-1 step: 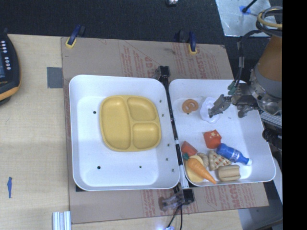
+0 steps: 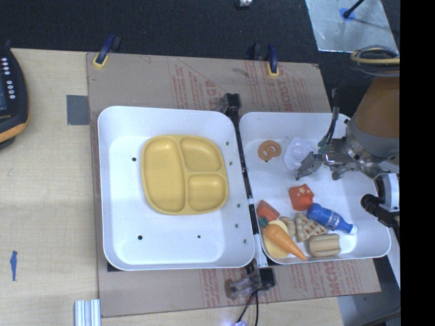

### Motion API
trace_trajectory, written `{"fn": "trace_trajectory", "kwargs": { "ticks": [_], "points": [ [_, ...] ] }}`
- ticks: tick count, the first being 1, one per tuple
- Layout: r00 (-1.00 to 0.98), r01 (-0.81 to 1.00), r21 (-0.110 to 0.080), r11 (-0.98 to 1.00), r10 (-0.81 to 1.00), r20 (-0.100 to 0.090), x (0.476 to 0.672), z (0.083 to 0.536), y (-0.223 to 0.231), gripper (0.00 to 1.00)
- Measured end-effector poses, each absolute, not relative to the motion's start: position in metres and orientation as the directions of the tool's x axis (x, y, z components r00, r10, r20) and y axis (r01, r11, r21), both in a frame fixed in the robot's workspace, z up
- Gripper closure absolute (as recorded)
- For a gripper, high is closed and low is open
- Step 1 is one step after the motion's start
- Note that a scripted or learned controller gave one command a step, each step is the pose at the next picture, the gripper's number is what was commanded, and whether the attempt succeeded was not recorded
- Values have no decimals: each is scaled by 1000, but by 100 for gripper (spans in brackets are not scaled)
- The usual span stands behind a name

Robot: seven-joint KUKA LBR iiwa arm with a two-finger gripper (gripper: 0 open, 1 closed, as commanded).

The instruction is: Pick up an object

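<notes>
The right bin [image 2: 367,250] holds several toy foods. A small brown ring-shaped piece [image 2: 269,150] lies at its back left. A red block [image 2: 301,197] sits mid-bin, a blue bottle [image 2: 330,219] lies to its right, and an orange carrot [image 2: 283,240], a waffle-like piece [image 2: 304,228] and a tan sausage-like roll [image 2: 324,245] crowd the front. A clear cup-like item [image 2: 297,151] rests at the back. My gripper [image 2: 319,166] hangs over the bin's middle, above and right of the red block, its two fingers spread apart with nothing between them.
The left bin [image 2: 122,250] carries a yellow three-compartment plate [image 2: 184,174]. The arm's orange band [image 2: 378,111] and grey wrist fill the right bin's right side. A black controller [image 2: 10,94] lies at the far left of the bench.
</notes>
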State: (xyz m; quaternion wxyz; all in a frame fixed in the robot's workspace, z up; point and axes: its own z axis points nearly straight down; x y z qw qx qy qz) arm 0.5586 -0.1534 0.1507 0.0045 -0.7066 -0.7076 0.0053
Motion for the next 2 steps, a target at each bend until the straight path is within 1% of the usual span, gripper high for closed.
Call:
{"fn": "trace_trajectory", "kwargs": {
  "ticks": [1, 2],
  "points": [
    [-5, 1000, -12, 5, 1000, 3, 529, 87, -141, 0],
    [-5, 1000, -4, 5, 1000, -1, 531, 102, -144, 100]
  ]
}}
